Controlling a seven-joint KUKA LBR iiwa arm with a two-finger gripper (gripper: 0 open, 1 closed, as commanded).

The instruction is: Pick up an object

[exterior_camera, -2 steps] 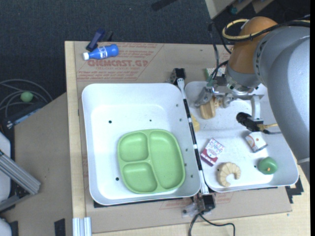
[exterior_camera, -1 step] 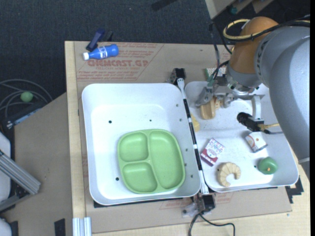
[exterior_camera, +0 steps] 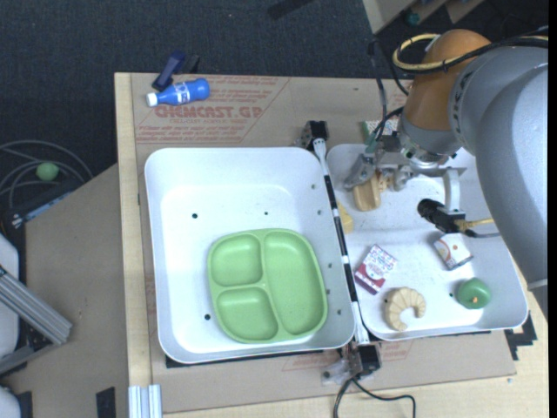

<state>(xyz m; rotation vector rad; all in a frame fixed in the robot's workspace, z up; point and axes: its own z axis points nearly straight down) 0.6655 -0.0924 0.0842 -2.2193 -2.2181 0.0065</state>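
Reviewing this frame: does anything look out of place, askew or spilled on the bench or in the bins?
One thing: a blue and white bottle lies on its side on the cardboard behind the left bin, outside both bins. Nothing looks spilled or damaged.

A light green three-compartment plate point(exterior_camera: 265, 284) lies flat in the left white bin point(exterior_camera: 174, 225), towards its near right corner and just beside the right wall. The bin rests on a brown bench board point(exterior_camera: 130, 233) printed with red lettering point(exterior_camera: 209, 110). Near the board's far left corner lies a small blue and white bottle-like item point(exterior_camera: 178, 92), on its side. Off the board's left edge, a small green ball point(exterior_camera: 47, 171) sits among grey cables point(exterior_camera: 22, 200) on the dark floor point(exterior_camera: 130, 16).
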